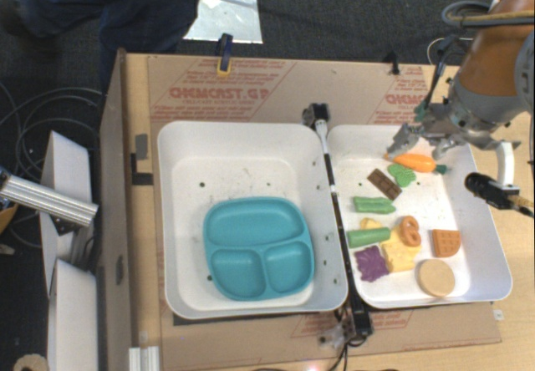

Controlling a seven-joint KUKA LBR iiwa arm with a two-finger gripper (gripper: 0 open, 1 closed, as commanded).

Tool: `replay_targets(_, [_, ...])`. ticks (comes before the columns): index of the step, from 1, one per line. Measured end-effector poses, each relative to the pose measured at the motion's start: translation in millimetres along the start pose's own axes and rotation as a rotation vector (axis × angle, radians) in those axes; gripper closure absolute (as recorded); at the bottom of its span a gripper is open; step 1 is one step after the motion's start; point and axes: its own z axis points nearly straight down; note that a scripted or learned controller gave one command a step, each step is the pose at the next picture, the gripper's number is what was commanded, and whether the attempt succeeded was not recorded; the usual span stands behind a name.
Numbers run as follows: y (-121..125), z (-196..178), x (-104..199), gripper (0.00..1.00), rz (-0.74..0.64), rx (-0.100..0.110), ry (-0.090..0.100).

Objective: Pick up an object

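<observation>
Left bin (pixel 180 219): teal divided plate (pixel 257 247). Right bin (pixel 493 273), near to far: tan disc (pixel 436 277), waffle (pixel 445 242), pretzel (pixel 410 231), orange carrot (pixel 415 162) at far end. Gripper (pixel 428 137) above the carrot, jaws spread wide, holding nothing.

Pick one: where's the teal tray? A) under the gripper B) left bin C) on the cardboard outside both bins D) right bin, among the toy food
B: the teal tray lies flat in the left bin, while the toy food sits in the right bin, where the gripper hovers near the carrot.
</observation>
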Motion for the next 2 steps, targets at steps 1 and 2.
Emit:
replay_targets(1, [25.3,133.7,-4.2,0.00,-0.001,-0.004,-0.004])
replay_targets(2, [28.7,113.3,-5.1,1.00,-0.002,-0.014,-0.005])
